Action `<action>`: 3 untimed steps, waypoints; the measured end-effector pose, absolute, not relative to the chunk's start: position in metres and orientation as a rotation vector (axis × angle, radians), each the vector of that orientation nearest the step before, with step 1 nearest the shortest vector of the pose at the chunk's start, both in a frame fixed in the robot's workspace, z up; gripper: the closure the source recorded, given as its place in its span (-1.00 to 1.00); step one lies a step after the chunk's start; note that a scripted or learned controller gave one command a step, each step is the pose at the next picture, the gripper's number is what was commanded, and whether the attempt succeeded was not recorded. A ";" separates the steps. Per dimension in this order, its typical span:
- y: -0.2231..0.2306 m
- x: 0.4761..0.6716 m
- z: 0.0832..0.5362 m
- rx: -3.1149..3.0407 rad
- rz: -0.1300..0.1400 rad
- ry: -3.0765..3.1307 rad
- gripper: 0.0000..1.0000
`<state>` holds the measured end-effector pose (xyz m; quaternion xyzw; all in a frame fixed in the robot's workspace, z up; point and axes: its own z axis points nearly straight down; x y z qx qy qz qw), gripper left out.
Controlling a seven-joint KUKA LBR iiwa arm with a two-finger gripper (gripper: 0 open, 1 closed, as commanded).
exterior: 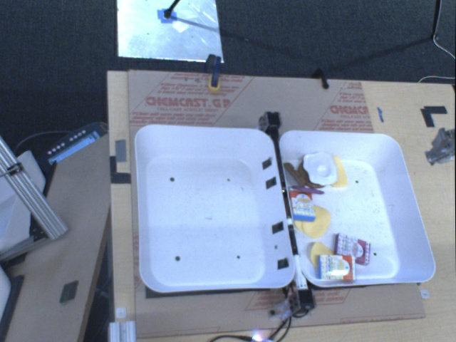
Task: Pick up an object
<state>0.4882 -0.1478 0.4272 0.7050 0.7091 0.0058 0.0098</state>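
At the right edge of the view, beside the far right corner of the bench, a small grey piece of metal that may be the gripper [442,147] pokes in; it is too blurred and cut off to tell whether it is open or closed, and nothing can be seen held in it. It sits well apart from the right bin [406,191], where all the loose things lie gathered toward the divider side. At the far end of the pile a white cup [318,168] rests on a yellow disc [339,173], with a dark brown scrap [296,175] just beside it. Nearer the middle a small carton [302,206] with red, blue and white printing overlaps a second yellow disc [316,221]. Toward the near wall lie a dark red packet [352,247] and, touching it, a red and yellow box [335,267]; their printing is too small to read. The left bin [206,205] shows a bare white floor with a few dark dots. Both bins rest on a brown board [192,100] printed in red with "CHEMCAST GP", repeated at the far right. A yellow and blue clamp [214,73] grips its far edge. Beyond lies dark carpet [57,34] with a shiny metal sheet [167,20] on it.
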 end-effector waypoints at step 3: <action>-0.150 0.504 0.451 2.214 -0.002 2.236 1.00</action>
